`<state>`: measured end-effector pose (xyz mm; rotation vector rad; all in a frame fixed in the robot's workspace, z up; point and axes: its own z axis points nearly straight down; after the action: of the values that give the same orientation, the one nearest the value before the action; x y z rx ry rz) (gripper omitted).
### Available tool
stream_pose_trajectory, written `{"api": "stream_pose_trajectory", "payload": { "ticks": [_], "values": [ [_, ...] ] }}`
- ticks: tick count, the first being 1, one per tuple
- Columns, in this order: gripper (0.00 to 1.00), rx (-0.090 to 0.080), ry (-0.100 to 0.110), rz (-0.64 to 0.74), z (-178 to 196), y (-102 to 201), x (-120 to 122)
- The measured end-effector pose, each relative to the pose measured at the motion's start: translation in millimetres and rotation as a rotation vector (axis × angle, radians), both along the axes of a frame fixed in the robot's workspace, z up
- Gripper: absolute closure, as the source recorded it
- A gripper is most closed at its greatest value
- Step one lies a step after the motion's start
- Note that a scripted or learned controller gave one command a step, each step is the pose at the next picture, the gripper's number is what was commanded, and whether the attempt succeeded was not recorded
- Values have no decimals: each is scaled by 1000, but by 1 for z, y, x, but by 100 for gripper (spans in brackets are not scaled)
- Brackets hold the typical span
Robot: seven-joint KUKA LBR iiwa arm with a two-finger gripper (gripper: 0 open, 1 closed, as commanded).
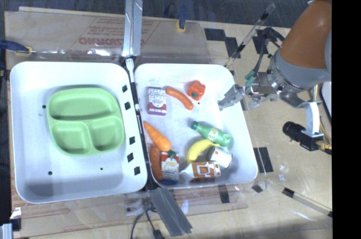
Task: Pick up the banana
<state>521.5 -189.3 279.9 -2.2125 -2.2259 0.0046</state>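
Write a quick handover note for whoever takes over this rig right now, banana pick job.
Gripper: at the right bin's right rim, holding nothing; whether its jaws are open is unclear.
Banana: lying in the right bin's lower part, beside the green bottle and above the orange carton.
Done: nothing yet, banana not grasped.
Left: move over the banana, descend, grasp, lift.

even bright overhead light, soft shadows inside bins [22, 119], slightly soft focus.
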Motion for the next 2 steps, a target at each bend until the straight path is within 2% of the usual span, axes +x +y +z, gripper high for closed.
{"api": "stream_pose_trajectory", "payload": {
  "ticks": [1, 2],
  "values": [
    [0, 1, 1, 168, -120, 18, 13],
    [0, 3, -2, 453, -189, 19, -16]
  ]
}}
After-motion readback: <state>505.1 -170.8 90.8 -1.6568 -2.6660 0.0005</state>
